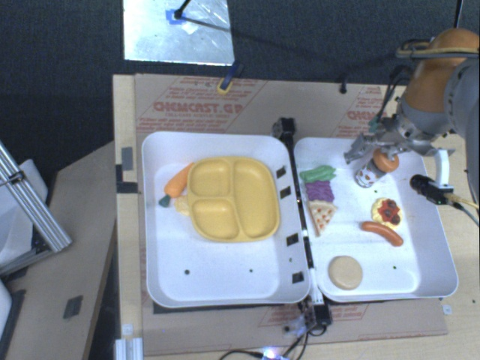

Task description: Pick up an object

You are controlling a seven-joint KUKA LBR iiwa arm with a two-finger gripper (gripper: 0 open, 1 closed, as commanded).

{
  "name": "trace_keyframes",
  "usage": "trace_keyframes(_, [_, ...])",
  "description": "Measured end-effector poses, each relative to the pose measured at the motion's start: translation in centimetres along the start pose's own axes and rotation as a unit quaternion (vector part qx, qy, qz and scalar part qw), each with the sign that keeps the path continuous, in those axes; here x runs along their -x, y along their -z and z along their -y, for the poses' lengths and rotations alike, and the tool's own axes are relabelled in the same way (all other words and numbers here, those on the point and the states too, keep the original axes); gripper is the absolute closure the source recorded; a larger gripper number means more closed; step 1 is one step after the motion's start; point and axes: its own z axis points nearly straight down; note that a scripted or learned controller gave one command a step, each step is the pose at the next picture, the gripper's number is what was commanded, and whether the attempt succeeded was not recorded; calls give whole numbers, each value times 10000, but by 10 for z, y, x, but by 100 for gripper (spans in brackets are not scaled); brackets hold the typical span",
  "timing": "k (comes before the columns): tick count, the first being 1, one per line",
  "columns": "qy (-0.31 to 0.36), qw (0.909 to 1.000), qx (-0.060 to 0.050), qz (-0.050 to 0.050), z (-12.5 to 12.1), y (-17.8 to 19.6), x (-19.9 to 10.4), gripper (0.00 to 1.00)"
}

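Observation:
The right bin (435, 276) holds several toy foods: a green piece (318, 173), a purple piece (320, 190), a pizza slice (322, 217), a sausage (382, 233), a round red-topped piece (388, 211) and a beige bun (346, 271). My gripper (369, 151) hangs low over the bin's far side. An orange round piece (388, 162) lies right against it, and a small white and red piece (365, 177) sits just below. The gripper's body hides how it meets them.
The left bin (172, 276) carries a yellow divided plate (229, 199) with a carrot (178, 180) beside its left edge. A black divider with clips (296, 201) runs between the bins. A black part (427, 188) juts over the right bin's right side.

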Motion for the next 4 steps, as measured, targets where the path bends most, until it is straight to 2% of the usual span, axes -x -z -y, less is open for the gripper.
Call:
trace_keyframes(1, [25,10000,47,32,-3,13,1,100])
trace_keyframes(2, [16,10000,-58,-30,-15,64,4,100])
trace_keyframes(3, [17,10000,-73,-34,-17,85,4,100])
trace_keyframes(4, [31,9999,-89,-42,-1,93,-50,100])
